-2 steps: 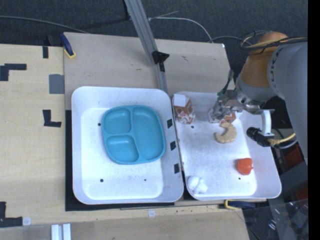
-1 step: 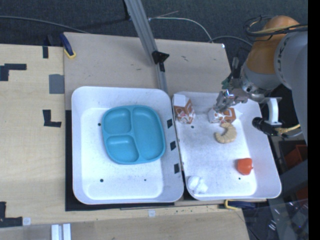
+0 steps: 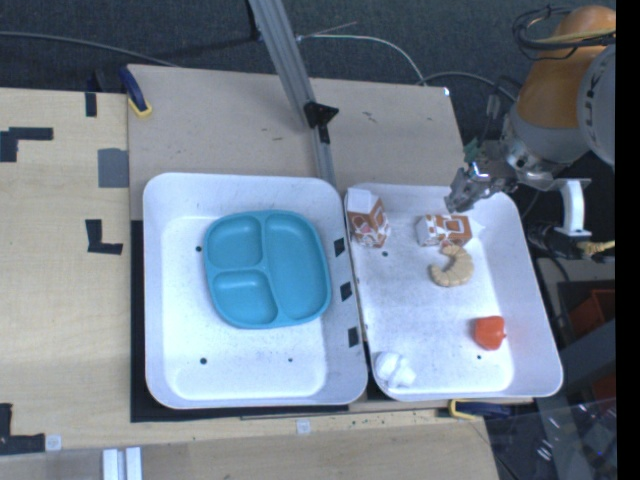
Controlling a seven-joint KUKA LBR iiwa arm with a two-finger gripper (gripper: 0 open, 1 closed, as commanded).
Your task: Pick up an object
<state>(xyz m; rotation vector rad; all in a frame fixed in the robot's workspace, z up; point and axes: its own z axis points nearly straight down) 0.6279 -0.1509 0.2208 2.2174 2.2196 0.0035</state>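
Right bin (image 3: 520,298), contents: small carton (image 3: 443,230) at 12 o'clock; croissant-shaped pastry (image 3: 452,267) touching it just below; second small carton (image 3: 367,221) at 10 o'clock by the rim; orange-red object (image 3: 489,332) at 4 o'clock; white crumpled item (image 3: 396,370) at 7 o'clock.

Left bin (image 3: 170,298): one blue divided plate (image 3: 267,268).

Gripper (image 3: 466,192): poised at the right bin's 1 o'clock edge, just above the carton; nothing is seen held; its opening cannot be told.

Risks noted: the carton may be nudged aside into the pastry, both may be caught together, or the bin wall may be struck.
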